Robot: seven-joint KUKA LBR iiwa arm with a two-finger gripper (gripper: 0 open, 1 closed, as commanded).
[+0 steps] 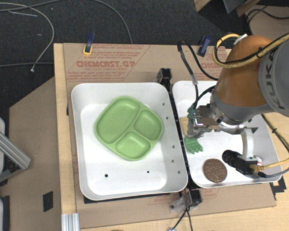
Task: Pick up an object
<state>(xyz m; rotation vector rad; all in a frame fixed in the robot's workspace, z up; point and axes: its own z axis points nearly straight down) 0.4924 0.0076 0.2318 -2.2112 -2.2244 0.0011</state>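
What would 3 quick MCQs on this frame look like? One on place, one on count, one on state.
1. Where does the green plate lie?
A. left bin
B. right bin
C. on the cardboard

2. How many compartments does the plate have?
A. two
B. three
C. five

3. How does the brown disc stand to the arm?
A. lifted by it
B. hidden under it
C. lying flat in the right bin, apart from the arm

Key:
1 A, the plate sits in the middle of the left bin.
2 B, two ridges split it into one large section and two smaller ones.
3 C, the disc rests on the bin floor near the front rim, in front of the arm, with white floor between them.
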